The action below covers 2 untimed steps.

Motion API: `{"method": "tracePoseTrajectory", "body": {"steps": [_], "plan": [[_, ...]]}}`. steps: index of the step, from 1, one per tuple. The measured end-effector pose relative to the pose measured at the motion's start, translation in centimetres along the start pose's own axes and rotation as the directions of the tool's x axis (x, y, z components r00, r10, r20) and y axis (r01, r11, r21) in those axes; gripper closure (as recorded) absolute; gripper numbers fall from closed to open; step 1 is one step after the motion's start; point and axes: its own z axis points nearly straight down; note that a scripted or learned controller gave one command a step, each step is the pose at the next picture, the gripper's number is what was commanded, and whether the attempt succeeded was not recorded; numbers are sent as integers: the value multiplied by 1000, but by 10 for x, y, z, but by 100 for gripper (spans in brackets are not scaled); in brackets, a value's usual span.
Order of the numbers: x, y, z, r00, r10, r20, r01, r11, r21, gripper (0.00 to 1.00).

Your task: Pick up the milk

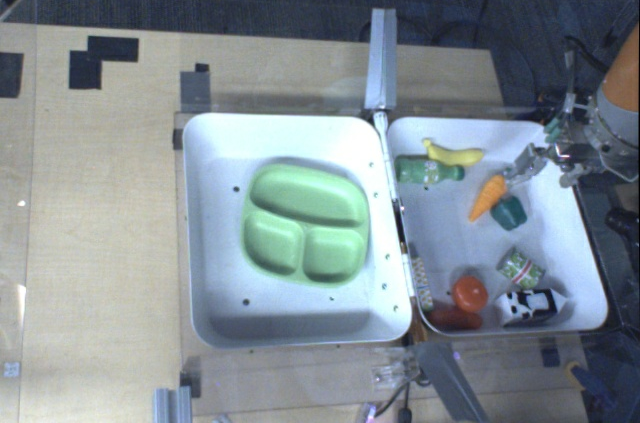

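Observation:
The milk (528, 307) is a small black-and-white cow-patterned carton lying in the front right corner of the right bin (590, 241). My gripper (545, 171) hangs over that bin's back right part, far behind the milk and just right of an orange carrot (486, 197). Its fingers look spread apart, with nothing between them. One fingertip (517, 171) points toward the carrot.
The right bin also holds a yellow banana (452, 152), a green bottle (428, 171), a dark green block (509, 212), a green-and-white can (520, 266) just behind the milk and a red tomato (468, 294) to its left. A green divided plate (305, 223) lies in the left bin (210, 241).

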Motion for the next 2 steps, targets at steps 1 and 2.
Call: {"method": "tracePoseTrajectory", "body": {"steps": [1,2], "plan": [[-27,-74,126,1000,-7,-1,7,1000,-1,0],[33,-80,130,992,-126,3,126,992,-12,0]]}}
